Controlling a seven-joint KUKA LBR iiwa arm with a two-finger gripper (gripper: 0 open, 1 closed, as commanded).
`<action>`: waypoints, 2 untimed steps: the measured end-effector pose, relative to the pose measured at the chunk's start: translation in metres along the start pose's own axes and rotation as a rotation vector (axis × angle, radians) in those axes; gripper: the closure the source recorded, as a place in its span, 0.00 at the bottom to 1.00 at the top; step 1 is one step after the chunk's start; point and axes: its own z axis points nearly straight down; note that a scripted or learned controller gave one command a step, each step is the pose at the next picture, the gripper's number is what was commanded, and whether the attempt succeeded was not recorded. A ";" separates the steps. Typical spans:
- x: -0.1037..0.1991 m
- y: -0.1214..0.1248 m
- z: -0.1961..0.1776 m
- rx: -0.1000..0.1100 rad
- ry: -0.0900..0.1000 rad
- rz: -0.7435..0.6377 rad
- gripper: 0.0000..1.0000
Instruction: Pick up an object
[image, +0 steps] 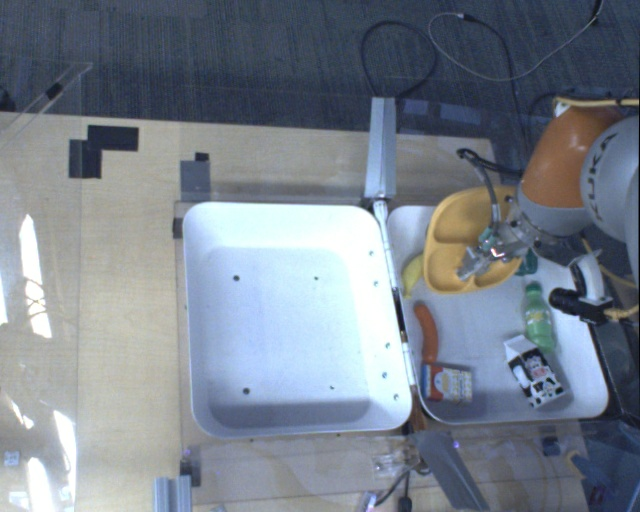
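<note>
My gripper (483, 258) hangs low over the near side of a yellow bowl (448, 238) at the back of the right bin (480, 330). It is inside or just above the bowl's hollow, close to its front rim. Nothing can be seen held in it. Other objects lie in the same bin: a red sausage-shaped piece (428, 332), a small printed box (449, 383), a green bottle (538, 318) and a white carton with dark print (536, 372). A yellow banana-like piece (411, 272) sticks out from under the bowl's left edge.
The left bin (280, 320) is a wide white tray next to the right bin, with a metal divider rail (382, 150) behind the gap between them. The arm's orange band (565, 150) and grey wrist cover the right bin's far right corner. Cables lie on the floor beyond.
</note>
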 end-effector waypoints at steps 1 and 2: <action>-0.009 0.000 -0.005 -0.014 -0.022 0.007 0.00; -0.041 0.016 0.000 0.024 0.046 -0.060 0.00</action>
